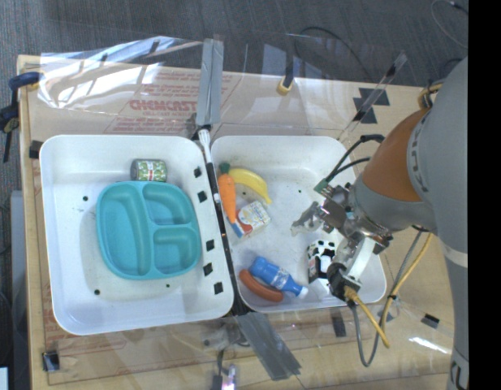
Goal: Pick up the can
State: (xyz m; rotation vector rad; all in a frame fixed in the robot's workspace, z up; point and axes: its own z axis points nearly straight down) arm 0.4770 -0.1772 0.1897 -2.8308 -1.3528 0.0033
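The can (149, 170) is small, with a green and red label. It lies in the left bin (63, 218) near the back wall, just above a teal divided tray (149, 228). My gripper (325, 250) is far from it, low over the front right part of the right bin (315, 157). Its fingers are spread open around a black and white toy (321, 258), and I cannot tell whether they touch it. Nothing is held.
The right bin also holds a carrot (226, 195), a banana (252, 182), a small carton (254, 214), a blue bottle (274, 275) and a red sausage (260, 288). A ridge (211, 218) divides the two bins. Cables (372, 323) trail by the arm.
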